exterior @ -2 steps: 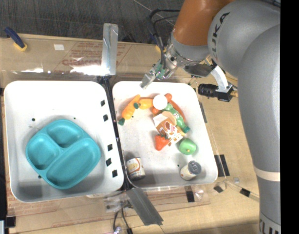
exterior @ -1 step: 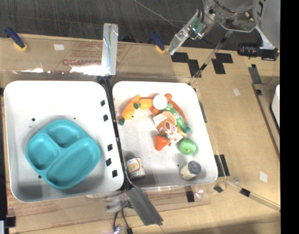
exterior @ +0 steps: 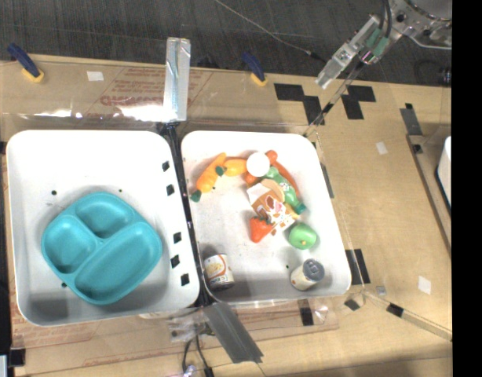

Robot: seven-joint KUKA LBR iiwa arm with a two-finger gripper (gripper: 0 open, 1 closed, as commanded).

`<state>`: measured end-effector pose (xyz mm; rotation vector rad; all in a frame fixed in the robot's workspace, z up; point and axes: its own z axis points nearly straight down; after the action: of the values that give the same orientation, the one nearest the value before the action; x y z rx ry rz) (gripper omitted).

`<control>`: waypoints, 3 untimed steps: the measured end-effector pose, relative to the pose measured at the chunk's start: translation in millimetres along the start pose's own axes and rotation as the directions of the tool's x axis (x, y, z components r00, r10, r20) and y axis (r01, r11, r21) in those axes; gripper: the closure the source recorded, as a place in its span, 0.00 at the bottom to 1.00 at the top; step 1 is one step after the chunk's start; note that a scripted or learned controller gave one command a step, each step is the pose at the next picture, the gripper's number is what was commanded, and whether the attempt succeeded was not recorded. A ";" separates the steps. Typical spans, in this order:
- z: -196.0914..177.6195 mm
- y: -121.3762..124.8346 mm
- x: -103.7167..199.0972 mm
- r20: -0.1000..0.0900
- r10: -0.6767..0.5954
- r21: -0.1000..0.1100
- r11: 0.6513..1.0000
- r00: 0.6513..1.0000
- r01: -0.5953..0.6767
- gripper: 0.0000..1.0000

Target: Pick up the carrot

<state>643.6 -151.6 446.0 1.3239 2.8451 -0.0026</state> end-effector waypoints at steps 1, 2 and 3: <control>14.2 -78.1 -13.8 -0.004 -0.139 0.001 0.990 0.990 0.139 1.00; 137.1 -166.4 62.6 -0.007 -0.362 -0.001 0.932 0.932 0.362 1.00; 76.1 -110.2 16.3 0.003 -0.488 -0.002 0.873 0.873 0.488 1.00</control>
<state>549.0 -210.4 369.8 0.5626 3.0842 -0.0022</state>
